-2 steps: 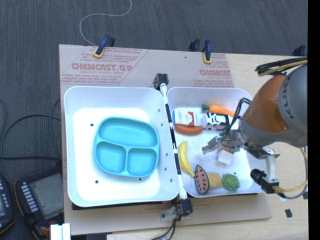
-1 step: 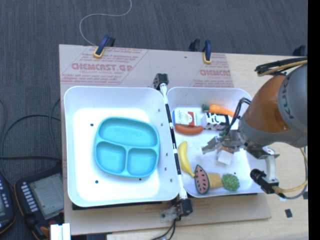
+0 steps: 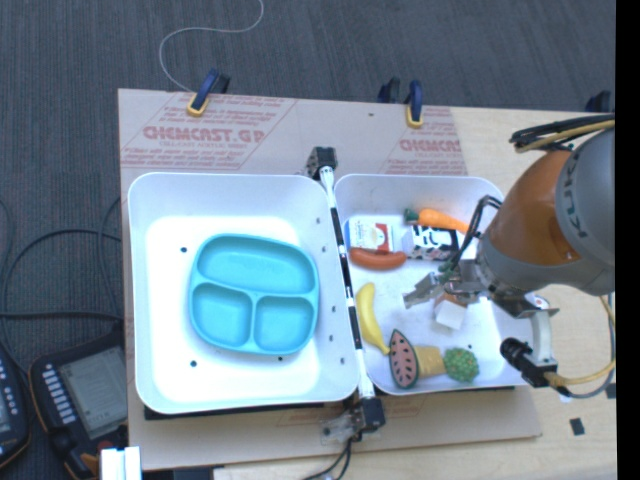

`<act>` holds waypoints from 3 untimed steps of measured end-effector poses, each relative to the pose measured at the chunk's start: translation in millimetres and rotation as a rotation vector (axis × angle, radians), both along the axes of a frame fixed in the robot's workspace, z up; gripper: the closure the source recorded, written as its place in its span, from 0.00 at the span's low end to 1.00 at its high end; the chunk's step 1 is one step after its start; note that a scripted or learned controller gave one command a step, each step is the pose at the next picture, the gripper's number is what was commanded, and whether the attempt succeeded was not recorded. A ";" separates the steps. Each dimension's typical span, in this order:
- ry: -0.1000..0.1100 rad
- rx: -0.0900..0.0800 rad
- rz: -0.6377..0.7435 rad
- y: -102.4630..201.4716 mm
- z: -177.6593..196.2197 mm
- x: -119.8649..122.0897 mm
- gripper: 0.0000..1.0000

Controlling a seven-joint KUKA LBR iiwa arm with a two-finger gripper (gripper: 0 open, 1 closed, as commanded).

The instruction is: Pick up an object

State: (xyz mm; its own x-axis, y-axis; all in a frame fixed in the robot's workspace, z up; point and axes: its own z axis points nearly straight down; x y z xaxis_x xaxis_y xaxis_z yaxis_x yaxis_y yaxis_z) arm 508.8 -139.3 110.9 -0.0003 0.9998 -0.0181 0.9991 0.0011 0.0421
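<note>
Toy food (image 3: 415, 298) in right bin (image 3: 480, 190), brown board (image 3: 300, 133) over dark carpet (image 3: 60, 88).

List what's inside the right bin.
The right bin holds a carrot, two small cartons, a hot dog, a banana, a watermelon slice, broccoli and a white block. The arm covers its right side.

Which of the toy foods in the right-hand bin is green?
The broccoli, at the bin's near edge beside the watermelon slice. The banana is yellow, the carrot orange, the sausage red.
</note>
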 end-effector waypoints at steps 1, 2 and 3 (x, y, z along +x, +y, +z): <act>-0.001 0.000 0.001 1.9 -0.2 -0.3 0.00; -0.001 0.000 0.000 2.1 -0.3 -0.3 0.00; -0.001 0.000 0.001 2.2 -0.3 -0.3 0.00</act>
